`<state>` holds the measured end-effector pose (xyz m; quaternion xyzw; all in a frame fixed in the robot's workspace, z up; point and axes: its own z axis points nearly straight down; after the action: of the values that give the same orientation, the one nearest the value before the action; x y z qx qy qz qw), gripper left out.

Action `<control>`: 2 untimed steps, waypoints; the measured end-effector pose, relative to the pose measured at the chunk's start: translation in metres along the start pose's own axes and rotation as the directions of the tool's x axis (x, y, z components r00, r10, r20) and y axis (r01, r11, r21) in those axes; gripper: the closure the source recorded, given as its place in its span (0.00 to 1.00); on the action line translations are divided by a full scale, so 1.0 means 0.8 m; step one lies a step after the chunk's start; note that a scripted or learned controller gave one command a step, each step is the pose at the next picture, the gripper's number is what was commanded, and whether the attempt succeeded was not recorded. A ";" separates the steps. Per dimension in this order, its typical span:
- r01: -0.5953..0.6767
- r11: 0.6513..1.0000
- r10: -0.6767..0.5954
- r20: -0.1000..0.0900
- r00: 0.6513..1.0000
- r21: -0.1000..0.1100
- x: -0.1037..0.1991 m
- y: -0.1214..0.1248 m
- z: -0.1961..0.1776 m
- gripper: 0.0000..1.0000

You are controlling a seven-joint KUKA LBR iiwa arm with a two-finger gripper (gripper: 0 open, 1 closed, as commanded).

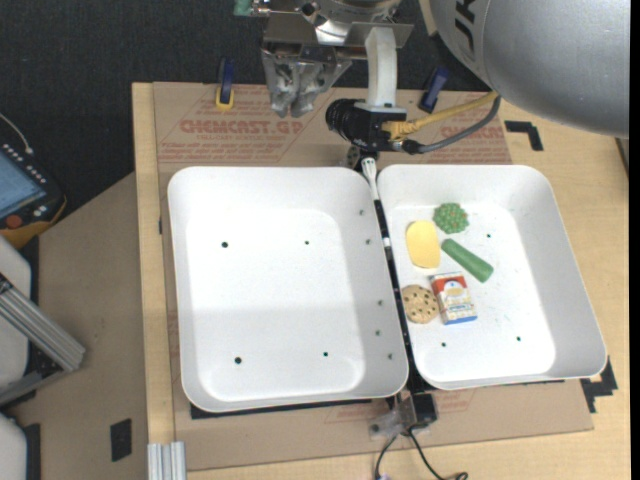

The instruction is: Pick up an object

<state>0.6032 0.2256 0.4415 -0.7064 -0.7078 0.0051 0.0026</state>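
Camera view: gripper (297,86) sits high at the back of the bench, above the cardboard (250,128) behind the left bin (200,268), well apart from every object. Metal fingers hang down close together with nothing between them; can't tell from this angle how far apart they stand.

All candidates lie in the right bin (540,268), clustered on its left half near the divider. Green knobbly broccoli-like piece (451,217) is furthest back. Yellow rounded piece (423,244) is just in front of it. Green stick-shaped piece (468,260) lies diagonal beside the yellow one. Cookie (419,304) lies flat near the bin's inner wall. Small red-and-white carton (455,299) is just beside the cookie, possibly touching it.

Handling, judged: these look like toy play food, so light, rigid, not fragile.
- Carton: flat parallel sides, best grip across its short width, but the cookie crowds one side.
- Green stick: narrow, clear space around it, pinch across the middle. Likely the easiest pick.
- Yellow piece: smooth and rounded, may squirt out of the fingers.
- Cookie: thin and flat, hard to get fingers under.
- Broccoli piece: bumpy surface should hold well.
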 end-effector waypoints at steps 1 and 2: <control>0.003 1.000 -0.003 -0.011 1.000 -0.023 -0.004 -0.110 -0.126 1.00; -0.003 1.000 0.003 -0.004 1.000 -0.014 -0.002 -0.076 -0.116 1.00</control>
<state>0.5430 0.2246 0.5347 -0.7076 -0.7067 -0.0014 -0.0009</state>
